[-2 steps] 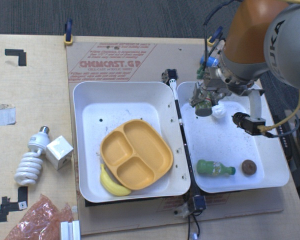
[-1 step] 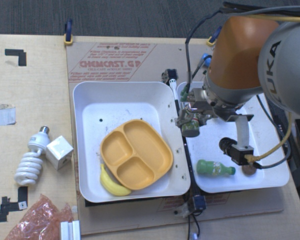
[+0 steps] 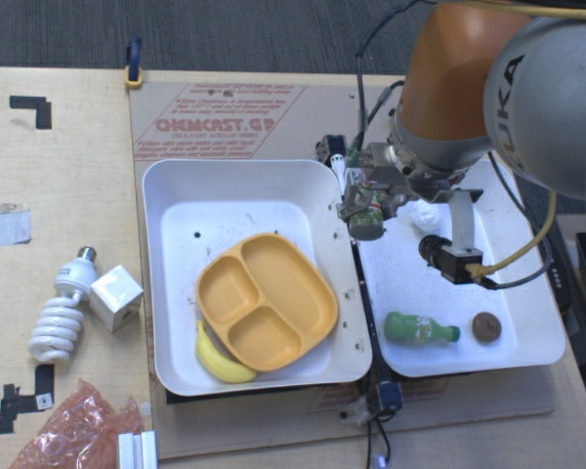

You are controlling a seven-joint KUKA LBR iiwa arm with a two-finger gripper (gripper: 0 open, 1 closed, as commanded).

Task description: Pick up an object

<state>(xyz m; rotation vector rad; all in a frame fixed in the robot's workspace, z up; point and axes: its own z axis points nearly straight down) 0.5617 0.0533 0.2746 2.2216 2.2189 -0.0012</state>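
Objects for picking are all lying in the bins; nothing is lifted yet.
Left bin: orange tray is covering a banana. Right bin: green bottle, brown disc. I am hovering my gripper at the divider; I cannot tell its opening.

On the bench left of the bins we see a white spiral light bulb lying just beside a small white cube. A crumpled red mesh bag sits near the bottom edge, and a brown sheet printed with red lettering lies under the bins. We also note black tape marks on the pale board at far left.
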